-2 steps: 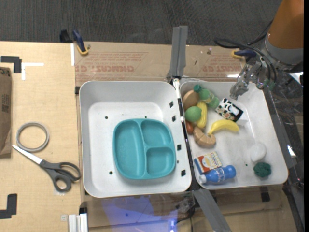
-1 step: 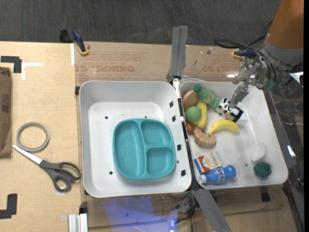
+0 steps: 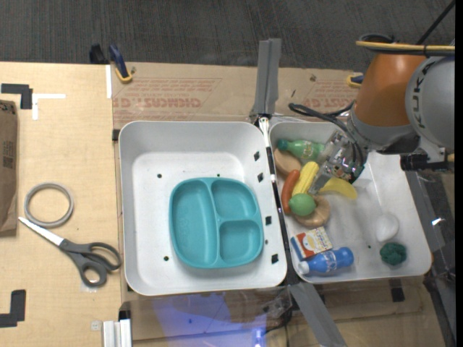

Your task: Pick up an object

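Nearest me, at the front of the right bin (image 3: 414, 215), I see a blue bottle (image 3: 329, 261) lying on its side, its white cap end toward the divider, with a small red-and-white carton (image 3: 312, 242) touching it just behind. Off to the right of those sits a dark green ball (image 3: 393, 253), and a little farther back a white object (image 3: 385, 227) that I can barely separate from the bin floor.

Over in the left bin (image 3: 141, 194) a teal divided plate (image 3: 216, 222) lies flat, three compartments up. On the wooden bench (image 3: 58, 150) to the left I can make out grey-handled scissors (image 3: 76, 250) and, just behind them, a roll of tape (image 3: 48, 204).

Moving back in the right bin, a green round fruit (image 3: 302, 204) rests on a tan disc (image 3: 318, 215), with a red-orange pepper-like piece (image 3: 289, 186) beside it along the divider. Behind that lie a corn cob (image 3: 305, 176), a yellow banana (image 3: 339, 188) and, farthest, a green bottle (image 3: 300, 149).

My gripper (image 3: 337, 166) hangs low over this cluster, its tip just above the banana and right beside the corn. I see the fingers spread a little, with nothing between them. The grey arm with its orange band (image 3: 385, 85) comes in from the right rear. Brown cardboard (image 3: 181, 96) lies behind the bins.
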### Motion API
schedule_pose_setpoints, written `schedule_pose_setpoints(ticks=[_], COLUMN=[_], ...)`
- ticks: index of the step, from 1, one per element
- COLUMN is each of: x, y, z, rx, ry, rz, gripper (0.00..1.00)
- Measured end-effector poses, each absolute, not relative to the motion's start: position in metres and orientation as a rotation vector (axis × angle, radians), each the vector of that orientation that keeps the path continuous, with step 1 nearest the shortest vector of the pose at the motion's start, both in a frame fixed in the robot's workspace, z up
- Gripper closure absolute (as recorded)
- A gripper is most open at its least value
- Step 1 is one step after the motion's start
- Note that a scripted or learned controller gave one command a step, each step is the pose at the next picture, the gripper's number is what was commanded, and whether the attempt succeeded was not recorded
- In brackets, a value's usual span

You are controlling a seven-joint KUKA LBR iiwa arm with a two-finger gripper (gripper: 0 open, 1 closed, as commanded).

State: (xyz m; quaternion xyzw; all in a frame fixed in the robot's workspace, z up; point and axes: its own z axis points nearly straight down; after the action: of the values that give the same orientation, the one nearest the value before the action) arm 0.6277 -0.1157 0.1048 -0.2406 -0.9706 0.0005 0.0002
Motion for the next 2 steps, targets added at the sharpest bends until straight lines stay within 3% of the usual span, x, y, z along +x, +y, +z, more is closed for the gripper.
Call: schedule_pose_setpoints(ticks=[1, 2], x=[0.601, 0.602], y=[-0.093, -0.094], z=[0.093, 0.103], rx=[-0.896, -0.895], ry=[-3.014, -3.019], rz=[0.001, 0.004], gripper=[0.0, 1.0])
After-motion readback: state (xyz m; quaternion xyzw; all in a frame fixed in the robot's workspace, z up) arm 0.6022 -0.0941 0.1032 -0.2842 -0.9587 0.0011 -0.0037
